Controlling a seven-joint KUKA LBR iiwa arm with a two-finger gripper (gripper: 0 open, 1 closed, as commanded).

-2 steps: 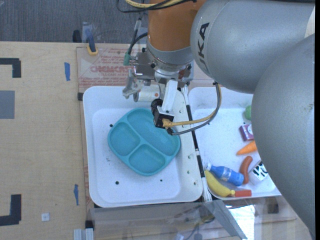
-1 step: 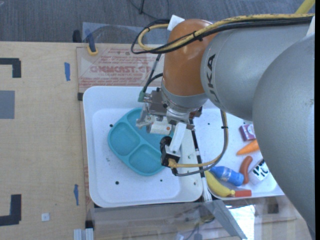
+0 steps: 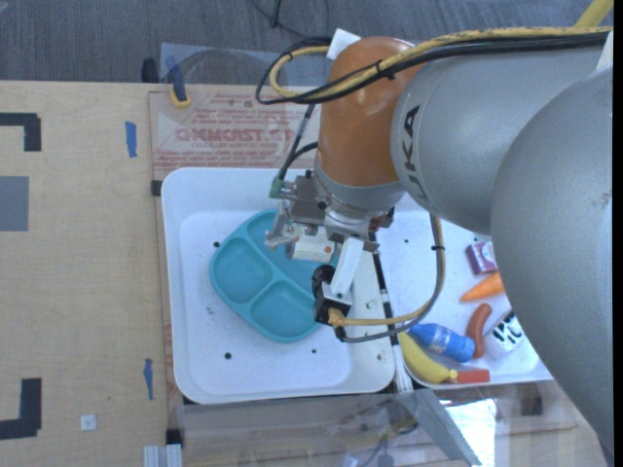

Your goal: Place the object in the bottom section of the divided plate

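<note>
A teal divided plate (image 3: 255, 282) lies tilted in the left white bin (image 3: 195, 261), with its compartments facing up. The grey arm with its orange band reaches in from the right and hangs over the plate's right side. My gripper (image 3: 295, 230) sits low above the plate's upper right edge, and the wrist body hides its fingertips. Whether any object is between the fingers is hidden from this camera.
The right bin (image 3: 516, 358) holds a banana (image 3: 428, 363), a blue object (image 3: 443, 340), a carrot (image 3: 484, 287), a red sausage-like piece (image 3: 477, 325) and a purple item (image 3: 481, 256). Cables loop beside the wrist. A wooden board lies left of the bins.
</note>
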